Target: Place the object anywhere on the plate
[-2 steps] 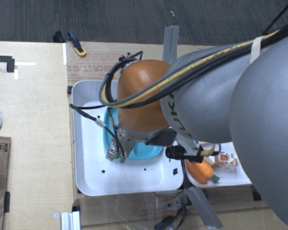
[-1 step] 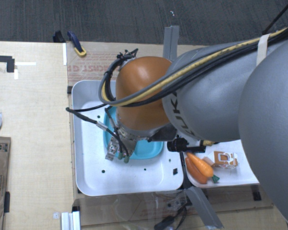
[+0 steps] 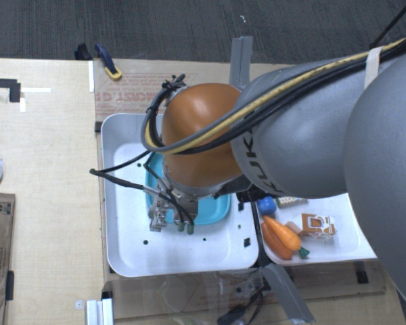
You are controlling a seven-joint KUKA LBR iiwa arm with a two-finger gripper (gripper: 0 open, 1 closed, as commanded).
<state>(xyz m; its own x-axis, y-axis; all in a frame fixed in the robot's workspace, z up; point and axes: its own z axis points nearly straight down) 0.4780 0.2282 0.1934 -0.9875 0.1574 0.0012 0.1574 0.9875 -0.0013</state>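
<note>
Grey arm with orange band (image 3: 199, 131) bent low over the left shallow white bin (image 3: 125, 249).

The pincer (image 3: 170, 217) hangs at frame centre over the light-blue plastic plate (image 3: 213, 212) in that bin; whether its fingers are apart or together cannot be told. In the right white bin (image 3: 348, 246), lower right, lie an orange toy carrot (image 3: 282, 235), a small blue object (image 3: 266, 204) and a small white-and-orange carton (image 3: 317, 225), all off the plate.

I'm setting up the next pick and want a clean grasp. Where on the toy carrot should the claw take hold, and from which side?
Grip the toy carrot across its thick orange middle, coming straight down from above. It lies flat and slanted in the right bin, green tip toward the lower right, so close across the narrow width. The blue object crowds its upper end.
</note>
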